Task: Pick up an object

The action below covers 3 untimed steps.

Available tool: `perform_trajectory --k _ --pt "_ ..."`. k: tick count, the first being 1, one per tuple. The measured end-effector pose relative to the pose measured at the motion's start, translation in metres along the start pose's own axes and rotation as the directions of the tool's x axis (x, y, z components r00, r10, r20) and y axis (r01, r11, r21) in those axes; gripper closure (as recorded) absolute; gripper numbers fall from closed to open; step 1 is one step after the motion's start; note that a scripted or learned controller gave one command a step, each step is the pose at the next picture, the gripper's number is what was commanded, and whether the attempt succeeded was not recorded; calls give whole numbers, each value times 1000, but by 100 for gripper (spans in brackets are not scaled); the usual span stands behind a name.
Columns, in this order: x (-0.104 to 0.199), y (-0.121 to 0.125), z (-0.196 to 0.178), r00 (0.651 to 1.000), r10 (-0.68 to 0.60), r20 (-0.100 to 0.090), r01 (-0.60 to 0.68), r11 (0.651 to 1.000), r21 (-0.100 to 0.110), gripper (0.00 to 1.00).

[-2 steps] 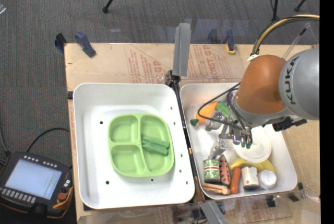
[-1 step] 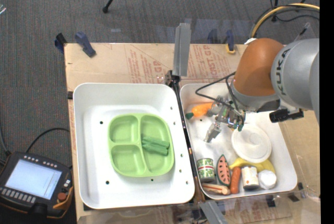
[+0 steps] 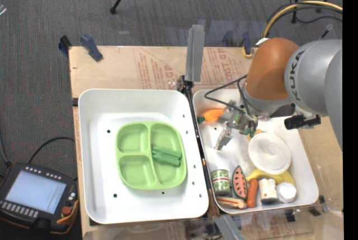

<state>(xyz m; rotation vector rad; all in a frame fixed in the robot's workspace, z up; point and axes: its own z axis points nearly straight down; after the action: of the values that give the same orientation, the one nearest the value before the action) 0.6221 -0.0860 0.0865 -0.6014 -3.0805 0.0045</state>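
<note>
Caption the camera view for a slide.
KUKA gripper hovers over right bin of toy food; green tray sits in left bin.

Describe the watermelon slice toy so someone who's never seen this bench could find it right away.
Look in the right-hand shallow white bin, along its near edge. Between the small striped green can and the yellow banana stands the red wedge-shaped watermelon slice toy. It alone has black seeds and a green rind.

hand (image 3: 222, 141) hangs over right bin (image 3: 305, 146) beside white bowl (image 3: 269, 153).
</note>
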Motion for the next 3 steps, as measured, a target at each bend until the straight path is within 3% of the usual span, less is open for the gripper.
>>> perform_trajectory --k 1,2,3 --pt "58 -40 1 996 85 -2 -85 996 -3 0" --pt "126 -58 -5 967 252 26 -251 968 -12 0" --pt "126 -60 -4 960 279 24 -278 960 -12 0"
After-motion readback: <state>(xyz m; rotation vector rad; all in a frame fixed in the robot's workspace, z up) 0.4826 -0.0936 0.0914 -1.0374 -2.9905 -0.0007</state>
